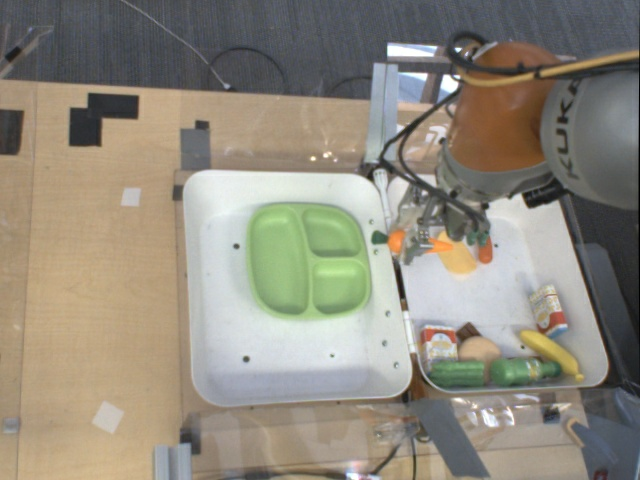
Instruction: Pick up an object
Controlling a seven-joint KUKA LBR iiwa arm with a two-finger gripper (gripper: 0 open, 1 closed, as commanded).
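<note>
Bench carries 2 white bins side by side. Left bin (215, 368) holds 1 green divided plate (306, 259) with 3 compartments, lying flat near the bin's centre.

Right bin (585, 298): arm (520, 108) reaches in from the right, orange band above the wrist, gripper (440, 230) low over the bin's upper left corner, just beside the wall between the bins. Finger state: cannot tell; wrist hardware and cables hide the tips.

Directly under or beside the gripper sits a small cluster: an orange piece (399, 240) at the left, a pale yellow piece (460, 260) below, a red-orange piece (486, 252) at the right. Whether any of them is gripped cannot be told.

Along the bin's near edge:
- red-and-white packet (438, 343) at the left
- tan rounded item (480, 349) just beside it
- green vegetable (458, 373), long axis left to right
- green bottle (520, 371), long axis left to right, cap end toward the right
- banana (550, 353), long axis diagonal, running from upper left down to lower right
- small can (547, 309) with red label, tilted, near the right wall
</note>
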